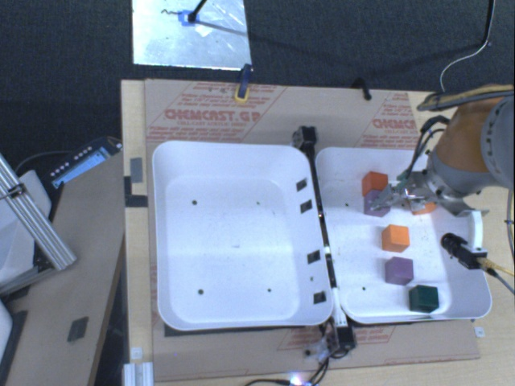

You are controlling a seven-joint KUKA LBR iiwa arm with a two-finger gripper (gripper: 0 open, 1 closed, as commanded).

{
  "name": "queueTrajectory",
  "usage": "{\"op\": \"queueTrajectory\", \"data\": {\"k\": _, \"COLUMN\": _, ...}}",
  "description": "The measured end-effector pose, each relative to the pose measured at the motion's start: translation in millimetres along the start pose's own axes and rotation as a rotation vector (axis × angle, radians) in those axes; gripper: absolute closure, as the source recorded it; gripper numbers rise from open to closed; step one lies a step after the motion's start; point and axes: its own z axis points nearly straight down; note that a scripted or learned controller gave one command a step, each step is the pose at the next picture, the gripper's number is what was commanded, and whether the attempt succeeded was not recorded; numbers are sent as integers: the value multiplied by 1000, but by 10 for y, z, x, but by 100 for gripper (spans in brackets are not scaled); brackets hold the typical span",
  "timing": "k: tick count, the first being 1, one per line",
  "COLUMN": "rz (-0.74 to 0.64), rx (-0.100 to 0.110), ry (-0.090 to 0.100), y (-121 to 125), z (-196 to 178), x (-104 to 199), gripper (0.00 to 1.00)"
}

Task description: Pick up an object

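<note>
At the tip of the gripper (396,193) you see a small purple-grey block (375,205), which lies just beside the metal fingers on the side away from the arm. You cannot tell from this view if the fingers are spread or pressed together, and you cannot tell if they touch this block. Directly behind it, a little farther from the tool, an orange block (373,182) stands close to the purple-grey one. Under the wrist you can see a small orange piece (424,208), partly hidden by the tool.

Nearer to the camera than the gripper, a second orange cube (395,237) lies apart from the fingers. Further toward the camera comes a purple cube (398,270), and then a dark green cube (423,298) close to the front corner. All these blocks look matte with plain flat faces and soft edges.

They all lie in the right bin (346,240), a shallow white tray of smooth plastic with rounded corners. Beyond the gripper tip, across the black clips in the middle, you see the left bin (233,232), the same shape. Both bins rest on a brown cardboard sheet (209,111) with red print.
</note>
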Motion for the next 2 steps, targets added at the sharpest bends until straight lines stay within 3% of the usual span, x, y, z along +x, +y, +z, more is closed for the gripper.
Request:
{"op": "queueTrajectory", "data": {"k": 1, "rz": 7, "rx": 39, "ry": 7, "y": 166, "z": 155, "x": 64, "gripper": 0}}
{"op": "queueTrajectory", "data": {"k": 2, "rz": 7, "rx": 42, "ry": 9, "y": -491, "z": 82, "x": 293, "gripper": 0}}
